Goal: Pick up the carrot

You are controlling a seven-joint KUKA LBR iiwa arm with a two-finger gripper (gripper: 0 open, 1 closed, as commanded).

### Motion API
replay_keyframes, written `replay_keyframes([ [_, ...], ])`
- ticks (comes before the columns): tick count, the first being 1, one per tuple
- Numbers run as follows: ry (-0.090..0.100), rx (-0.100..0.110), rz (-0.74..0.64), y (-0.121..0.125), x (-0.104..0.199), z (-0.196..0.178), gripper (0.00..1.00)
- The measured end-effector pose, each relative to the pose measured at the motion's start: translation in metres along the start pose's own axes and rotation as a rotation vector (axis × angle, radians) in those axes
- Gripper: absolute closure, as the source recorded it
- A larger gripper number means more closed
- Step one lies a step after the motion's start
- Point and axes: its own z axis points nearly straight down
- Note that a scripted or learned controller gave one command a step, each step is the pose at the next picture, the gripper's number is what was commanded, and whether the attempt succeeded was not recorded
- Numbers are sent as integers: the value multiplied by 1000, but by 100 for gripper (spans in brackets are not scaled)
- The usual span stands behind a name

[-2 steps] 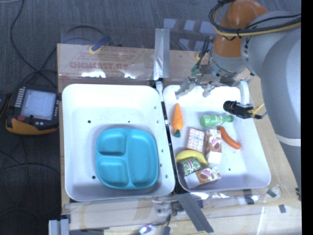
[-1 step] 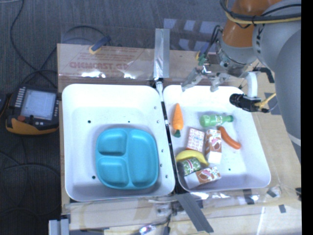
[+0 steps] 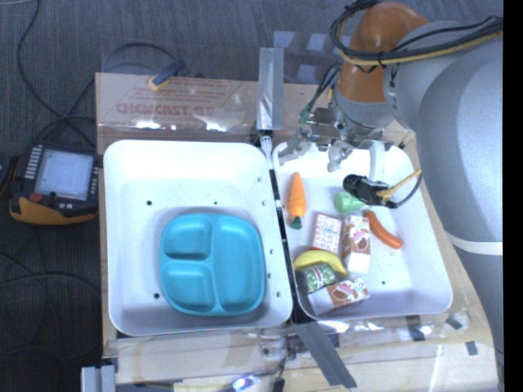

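The carrot, orange with a green end, lies lengthwise at the left side of the right bin, close to the wall between the two bins. My gripper hangs just beyond the carrot's far end, above the bin's back edge. It is open: one finger stands to the left and the other to the right, with nothing between them. The carrot lies apart from both fingers.
To the right of the carrot, the bin holds a green vegetable, a red sausage-like piece, two small cartons, a banana and a can. A blue divided plate sits in the left bin.
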Motion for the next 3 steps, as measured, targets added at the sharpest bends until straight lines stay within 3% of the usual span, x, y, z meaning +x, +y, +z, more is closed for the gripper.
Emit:
replay_keyframes([
  [1, -4, -1, 16, -30, -21, -1, 0],
  [2, 2, -9, 291, 6, -59, 93, 0],
  [3, -3, -3, 375, 13, -45, -2, 0],
])
